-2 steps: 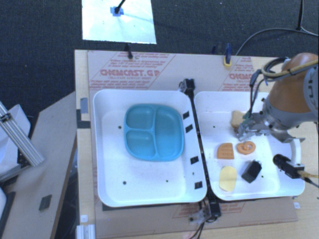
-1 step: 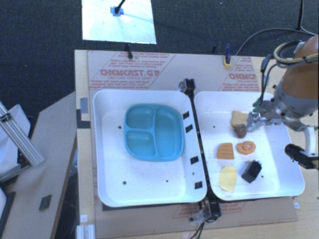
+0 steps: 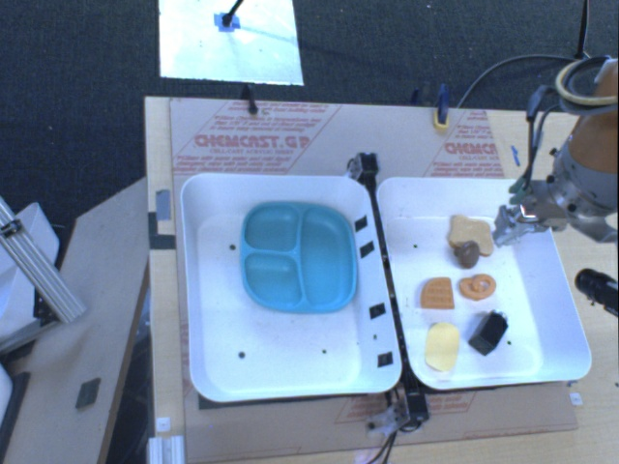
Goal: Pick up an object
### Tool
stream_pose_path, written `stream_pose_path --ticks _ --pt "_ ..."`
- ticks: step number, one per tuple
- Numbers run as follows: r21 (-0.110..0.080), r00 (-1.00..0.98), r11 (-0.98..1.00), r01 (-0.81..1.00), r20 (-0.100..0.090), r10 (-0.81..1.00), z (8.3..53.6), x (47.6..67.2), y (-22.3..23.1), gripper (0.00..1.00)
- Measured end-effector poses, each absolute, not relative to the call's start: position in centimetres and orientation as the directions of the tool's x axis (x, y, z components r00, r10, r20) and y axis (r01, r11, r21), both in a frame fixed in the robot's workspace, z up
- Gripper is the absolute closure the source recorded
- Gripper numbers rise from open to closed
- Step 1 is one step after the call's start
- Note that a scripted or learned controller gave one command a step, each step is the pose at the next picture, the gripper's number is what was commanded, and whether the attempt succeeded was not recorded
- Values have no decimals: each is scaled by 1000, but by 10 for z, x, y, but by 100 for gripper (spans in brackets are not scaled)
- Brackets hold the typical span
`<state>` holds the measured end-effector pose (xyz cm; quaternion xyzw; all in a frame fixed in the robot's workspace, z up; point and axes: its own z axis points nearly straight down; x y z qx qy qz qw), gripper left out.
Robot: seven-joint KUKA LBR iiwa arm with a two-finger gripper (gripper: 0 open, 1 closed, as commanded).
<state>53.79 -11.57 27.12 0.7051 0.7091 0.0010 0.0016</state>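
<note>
Viewing the bench from above, we see two shallow white plastic bins side by side, smooth and with rounded corners. The left bin [image 3: 208, 356] holds a glossy blue divided plate [image 3: 298, 257] with three compartments and softly rounded edges. The right bin [image 3: 561, 298] holds six small objects: a tan, irregular piece [image 3: 472, 230] near the upper middle, with a rounded grey-brown lump [image 3: 467, 253] touching its lower edge; an orange square slab [image 3: 437, 293] beside an orange disc [image 3: 477, 286]; a pale yellow oval [image 3: 443, 345] with a matte surface; and a black angular block [image 3: 488, 333] just right of it.

The gripper [image 3: 513, 222] hangs at the upper right of the right bin, just beside the tan piece; we cannot tell how its pincer is set, as the metal parts blur together. We see nothing held in it.

The bins rest on a sheet printed with red lettering [image 3: 251, 143], laid on a pale wooden bench [image 3: 106, 259]. Dark blue-grey carpet [image 3: 77, 66] surrounds the bench, with a white square sheet [image 3: 230, 51] on it at top. An aluminium profile [image 3: 39, 274] lies at the left edge.
</note>
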Motion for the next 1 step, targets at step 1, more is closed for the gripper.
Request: stream_pose_path --ticks 1 --pt "3 -6 6 1000 0 1000 287 539 -116 100"
